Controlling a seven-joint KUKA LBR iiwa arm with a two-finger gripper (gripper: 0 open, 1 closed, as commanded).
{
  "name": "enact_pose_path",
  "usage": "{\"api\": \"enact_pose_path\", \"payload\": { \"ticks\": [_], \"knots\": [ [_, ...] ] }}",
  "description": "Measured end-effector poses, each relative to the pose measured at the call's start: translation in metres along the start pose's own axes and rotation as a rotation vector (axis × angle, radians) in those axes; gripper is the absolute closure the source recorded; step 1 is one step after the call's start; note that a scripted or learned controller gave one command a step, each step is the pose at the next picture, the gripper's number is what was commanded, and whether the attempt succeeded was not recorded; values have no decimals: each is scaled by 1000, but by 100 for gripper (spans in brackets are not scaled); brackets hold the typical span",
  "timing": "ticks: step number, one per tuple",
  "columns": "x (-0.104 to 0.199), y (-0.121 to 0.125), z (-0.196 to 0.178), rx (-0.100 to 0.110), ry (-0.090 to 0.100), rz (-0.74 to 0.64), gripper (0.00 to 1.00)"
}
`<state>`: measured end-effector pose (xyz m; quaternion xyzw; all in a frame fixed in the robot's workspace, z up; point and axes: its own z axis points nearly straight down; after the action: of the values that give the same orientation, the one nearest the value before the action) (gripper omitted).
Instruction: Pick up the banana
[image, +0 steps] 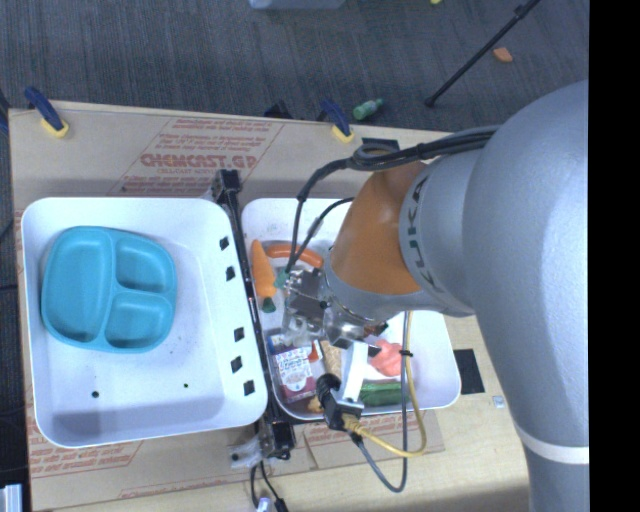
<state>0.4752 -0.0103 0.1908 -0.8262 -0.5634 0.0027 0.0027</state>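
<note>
The gripper (305, 325) sits low over the right bin (440, 385), at centre frame; whether its fingers are spread or pressed together cannot be told, as the wrist hides them. No banana can be made out among the clutter beneath: an orange carrot (262, 268), a small packet (292, 368), a pink item (388, 358) and a green item (382, 394). At left frame, the left bin (150, 400) holds a blue divided plate (108, 288) on the worktop (120, 150).
</note>
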Motion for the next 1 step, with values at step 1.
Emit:
{"api": "enact_pose_path", "payload": {
  "ticks": [1],
  "knots": [
    [-13, 85, -143, -7, 1, -87, 0]
  ]
}}
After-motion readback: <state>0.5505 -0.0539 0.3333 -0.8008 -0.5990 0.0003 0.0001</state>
